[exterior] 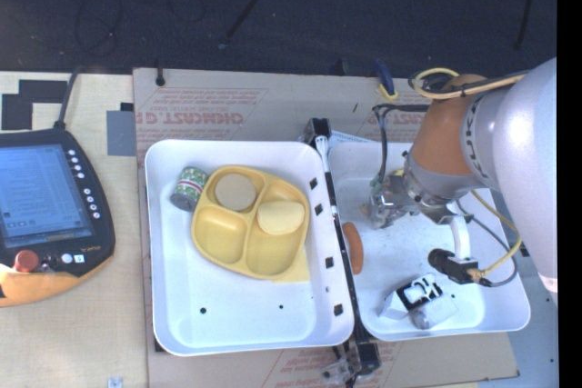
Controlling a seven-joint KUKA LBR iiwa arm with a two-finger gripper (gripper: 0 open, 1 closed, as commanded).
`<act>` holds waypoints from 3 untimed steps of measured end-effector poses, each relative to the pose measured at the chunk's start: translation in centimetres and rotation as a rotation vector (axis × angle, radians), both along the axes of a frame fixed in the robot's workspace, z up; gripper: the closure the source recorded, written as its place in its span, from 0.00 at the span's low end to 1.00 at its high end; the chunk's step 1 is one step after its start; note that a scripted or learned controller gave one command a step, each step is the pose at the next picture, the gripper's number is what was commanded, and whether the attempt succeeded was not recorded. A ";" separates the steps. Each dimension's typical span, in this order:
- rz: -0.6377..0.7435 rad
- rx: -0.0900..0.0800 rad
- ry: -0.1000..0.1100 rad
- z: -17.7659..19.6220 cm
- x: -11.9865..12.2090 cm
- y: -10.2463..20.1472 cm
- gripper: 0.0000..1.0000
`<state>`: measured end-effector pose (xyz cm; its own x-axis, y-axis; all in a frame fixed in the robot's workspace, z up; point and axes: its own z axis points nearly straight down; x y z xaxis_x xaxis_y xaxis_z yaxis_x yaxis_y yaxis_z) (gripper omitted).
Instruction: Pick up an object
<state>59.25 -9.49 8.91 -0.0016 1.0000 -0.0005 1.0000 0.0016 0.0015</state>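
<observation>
Gripper low in the right white bin, over bare floor; whether its fingers are apart or together cannot be told, and nothing shows between them. Nearest candidate: an orange-brown oval object just below-left of it, lying against the bin's left wall. Further toward the near edge, a small white-and-black boxy object. Well to the left, in the left white bin, a yellow three-compartment plastic plate and, beyond it, a small green patterned roll. Arm reaches in from the right, orange band above the wrist, wrist pitched down; likely lining up a grasp.
</observation>
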 end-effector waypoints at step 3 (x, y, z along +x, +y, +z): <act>0.003 0.000 0.004 -0.1 5.1 -1.7 0.00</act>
